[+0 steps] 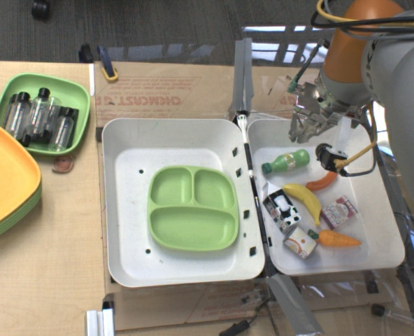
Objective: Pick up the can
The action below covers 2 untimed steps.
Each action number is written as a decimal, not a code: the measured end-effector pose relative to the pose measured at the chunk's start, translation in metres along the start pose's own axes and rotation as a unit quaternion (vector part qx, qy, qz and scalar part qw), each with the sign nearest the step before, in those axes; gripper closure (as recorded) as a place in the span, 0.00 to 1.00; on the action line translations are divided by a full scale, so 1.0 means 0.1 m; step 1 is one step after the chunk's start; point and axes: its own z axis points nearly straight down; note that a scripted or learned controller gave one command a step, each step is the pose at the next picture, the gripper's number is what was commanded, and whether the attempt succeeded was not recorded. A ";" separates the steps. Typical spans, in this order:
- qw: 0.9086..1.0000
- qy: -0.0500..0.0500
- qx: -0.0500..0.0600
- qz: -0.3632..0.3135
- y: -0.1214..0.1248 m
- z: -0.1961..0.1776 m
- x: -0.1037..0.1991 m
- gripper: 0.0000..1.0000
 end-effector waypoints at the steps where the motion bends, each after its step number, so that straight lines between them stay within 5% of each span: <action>1: 0.996 0.001 0.001 0.088 -0.29 0.00 0.13 1.00; 2: 0.996 -0.001 0.002 0.087 -0.29 -0.08 0.12 1.00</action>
